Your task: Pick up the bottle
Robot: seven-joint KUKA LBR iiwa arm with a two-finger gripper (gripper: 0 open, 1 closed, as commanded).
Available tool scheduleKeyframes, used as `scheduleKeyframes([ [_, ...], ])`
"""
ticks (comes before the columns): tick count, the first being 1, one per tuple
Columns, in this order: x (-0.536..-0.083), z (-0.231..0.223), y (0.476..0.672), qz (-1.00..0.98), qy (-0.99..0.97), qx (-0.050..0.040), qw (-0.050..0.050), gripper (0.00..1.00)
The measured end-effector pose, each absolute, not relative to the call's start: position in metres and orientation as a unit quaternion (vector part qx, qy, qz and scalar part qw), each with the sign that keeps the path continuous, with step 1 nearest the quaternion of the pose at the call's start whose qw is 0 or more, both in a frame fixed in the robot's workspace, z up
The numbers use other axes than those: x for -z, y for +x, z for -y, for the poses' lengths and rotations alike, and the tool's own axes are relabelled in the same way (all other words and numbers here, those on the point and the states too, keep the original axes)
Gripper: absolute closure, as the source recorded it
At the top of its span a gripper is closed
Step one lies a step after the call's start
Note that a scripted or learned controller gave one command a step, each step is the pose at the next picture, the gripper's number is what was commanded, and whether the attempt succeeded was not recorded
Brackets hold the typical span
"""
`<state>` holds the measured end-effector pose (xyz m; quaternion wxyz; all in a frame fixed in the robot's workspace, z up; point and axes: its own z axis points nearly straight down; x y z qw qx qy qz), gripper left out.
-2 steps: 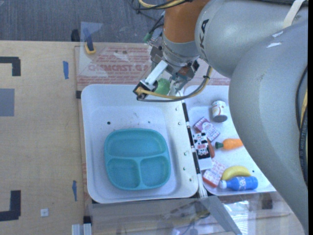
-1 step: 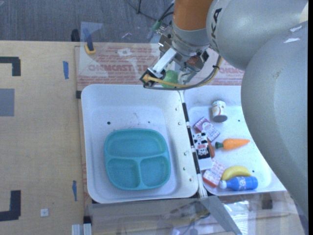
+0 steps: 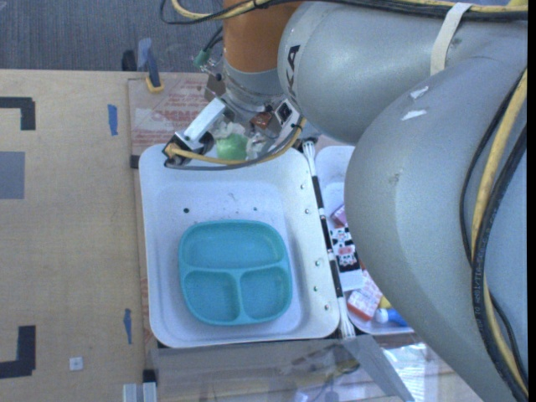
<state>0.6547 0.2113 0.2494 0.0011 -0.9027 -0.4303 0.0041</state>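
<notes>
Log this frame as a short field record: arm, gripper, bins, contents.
arm: grey with orange band, reaching over far edge of left bin
gripper: at left bin's far wall; finger state unclear
near gripper: green object, identity unclear
left bin contents: teal divided tray
right bin: mostly hidden by arm; small packaged items visible

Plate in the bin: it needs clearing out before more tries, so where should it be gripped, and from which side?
Probably best to take the plate by its far rim, coming straight down so the pincer straddles the edge. It lies flat, so only the raised rim offers a hold, and the bin shows most bare floor beyond that far edge.
</notes>
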Motion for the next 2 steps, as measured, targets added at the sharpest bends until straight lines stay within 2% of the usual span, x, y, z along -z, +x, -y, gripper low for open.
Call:
scheduleKeyframes([
  [1, -0.216, -0.190, 0.616, 0.425, -0.905, -0.0045, 0.001, 1.00],
  [2, -0.230, -0.200, 0.608, 0.467, -0.884, -0.0033, 0.001, 1.00],
])
